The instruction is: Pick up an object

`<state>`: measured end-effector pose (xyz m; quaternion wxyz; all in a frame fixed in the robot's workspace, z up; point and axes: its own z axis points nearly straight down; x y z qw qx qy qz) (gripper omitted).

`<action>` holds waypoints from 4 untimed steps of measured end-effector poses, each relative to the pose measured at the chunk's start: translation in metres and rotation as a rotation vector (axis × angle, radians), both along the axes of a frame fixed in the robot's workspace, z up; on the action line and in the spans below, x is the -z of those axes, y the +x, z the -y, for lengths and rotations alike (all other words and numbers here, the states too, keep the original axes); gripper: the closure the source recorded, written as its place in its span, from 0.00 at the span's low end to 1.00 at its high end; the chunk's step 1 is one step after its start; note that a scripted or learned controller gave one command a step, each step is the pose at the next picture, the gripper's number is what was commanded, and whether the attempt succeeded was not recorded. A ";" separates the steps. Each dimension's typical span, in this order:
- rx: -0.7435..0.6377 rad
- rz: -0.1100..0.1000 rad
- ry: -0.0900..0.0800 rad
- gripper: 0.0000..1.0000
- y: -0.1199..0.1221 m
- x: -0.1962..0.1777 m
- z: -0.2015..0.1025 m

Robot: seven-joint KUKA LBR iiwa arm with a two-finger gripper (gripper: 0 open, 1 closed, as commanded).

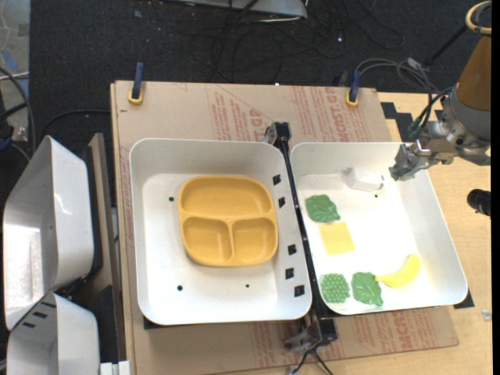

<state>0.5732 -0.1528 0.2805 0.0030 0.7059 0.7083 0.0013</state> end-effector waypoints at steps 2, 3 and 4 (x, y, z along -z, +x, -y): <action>-0.005 -0.008 0.004 1.00 0.015 0.020 -0.112; -0.006 -0.004 0.004 1.00 0.028 0.019 -0.168; -0.006 -0.004 0.004 1.00 0.036 0.018 -0.224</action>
